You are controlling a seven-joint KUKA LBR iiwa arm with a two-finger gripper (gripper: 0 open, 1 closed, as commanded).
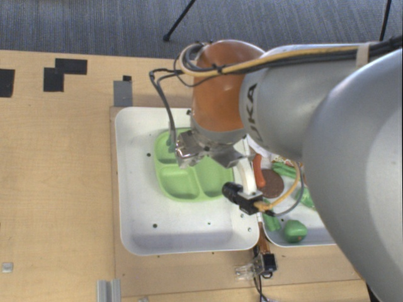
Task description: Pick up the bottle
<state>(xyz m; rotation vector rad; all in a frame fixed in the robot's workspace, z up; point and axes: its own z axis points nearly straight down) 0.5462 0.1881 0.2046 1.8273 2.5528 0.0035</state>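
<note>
The arm (217, 93) hangs over the green tray (182, 182) in a white bin (135, 168); its jaws' state cannot be told. A green ball (293, 230) lies right of the tray.

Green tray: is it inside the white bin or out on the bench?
Inside. The green divided tray lies flat in the left bin, compartments facing up; the arm hides its upper part.

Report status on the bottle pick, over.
Gripper low over the green tray in the left bin. Bottle cannot be told apart; arm covers much of the right bin. Green item and brown disc lie there.
</note>
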